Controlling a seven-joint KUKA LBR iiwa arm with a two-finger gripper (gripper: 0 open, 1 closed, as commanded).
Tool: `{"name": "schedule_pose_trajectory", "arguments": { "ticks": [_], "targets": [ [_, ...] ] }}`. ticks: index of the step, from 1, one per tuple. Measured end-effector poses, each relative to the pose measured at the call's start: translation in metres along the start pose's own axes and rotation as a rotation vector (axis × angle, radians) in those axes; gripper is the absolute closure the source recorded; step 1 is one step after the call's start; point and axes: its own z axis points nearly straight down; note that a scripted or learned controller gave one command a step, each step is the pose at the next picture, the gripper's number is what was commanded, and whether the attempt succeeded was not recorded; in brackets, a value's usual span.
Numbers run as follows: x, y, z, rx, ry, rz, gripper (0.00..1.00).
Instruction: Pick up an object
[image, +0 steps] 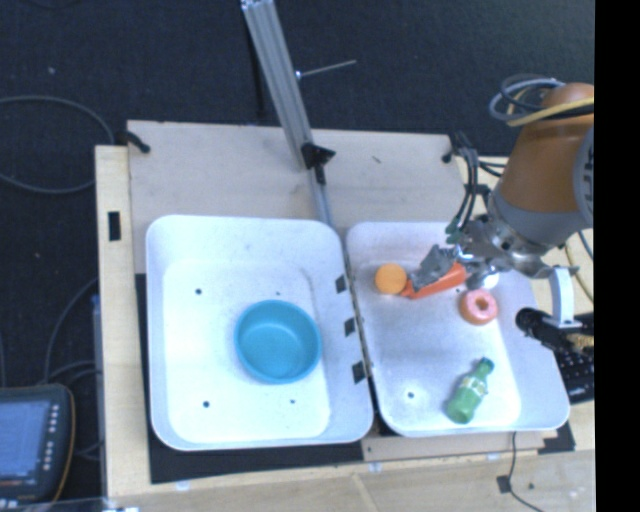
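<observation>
gripper (437, 268) is low in the right bin (400, 400), right at an orange-red carrot-like piece (440, 286), just beside an orange ball (391, 279). jaw state: cannot tell, the fingers blur into the piece. step looks like the grasp attempt on that piece; next move needs a firm close and a straight lift. pink ring (479, 306) sits near on the arm side, green bottle (468, 391) well apart toward the front edge. bin divider is close beyond the ball; open floor lies in front. blue bowl (278, 341) sits in the left bin (170, 300).

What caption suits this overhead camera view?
Arm's tool over right bin, beside orange ball; blue bowl in left bin.
</observation>
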Motion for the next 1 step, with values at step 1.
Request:
{"name": "schedule_pose_trajectory", "arguments": {
  "ticks": [1],
  "targets": [
    [0.0010,0.0099,0.0559,-0.002,-0.001,0.005,0.00]
  ]
}}
